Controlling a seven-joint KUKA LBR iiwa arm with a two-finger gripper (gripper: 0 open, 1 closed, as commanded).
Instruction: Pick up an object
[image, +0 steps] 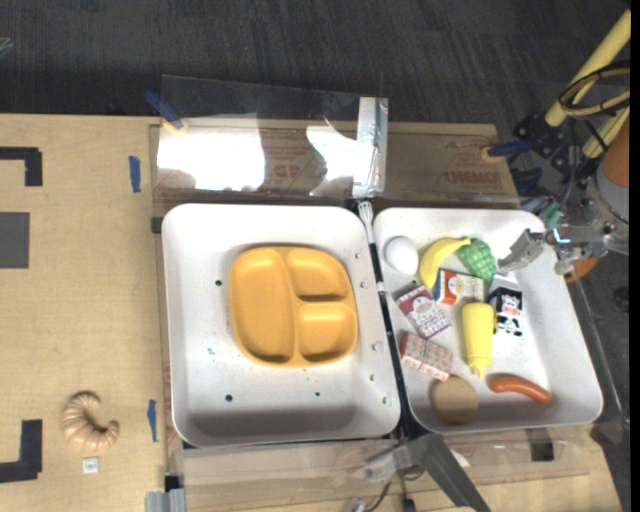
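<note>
Arm (612, 175) shows at right edge, partly cropped: grey/silver body w/ an orange patch along its side. Yellow tube & black cables loop over it at top right, plus a bit of blue near the cable bundle. Gripper (545, 248) end is metallic, pale grey, angular, w/ a small blue-white glint at the centre & a short silver finger (520, 247) sticking out to the left. Orange-brown bit under the wrist. Detail blurry.

Left bin (190, 300): white; divided plate (293, 303): orange-yellow; banana (440, 258): yellow; egg (401, 254): white; sausage (518, 387): orange-red; carton (508, 311): black-and-white cow pattern; croissant (90, 420): tan; bench (70, 290): pale wood.
</note>
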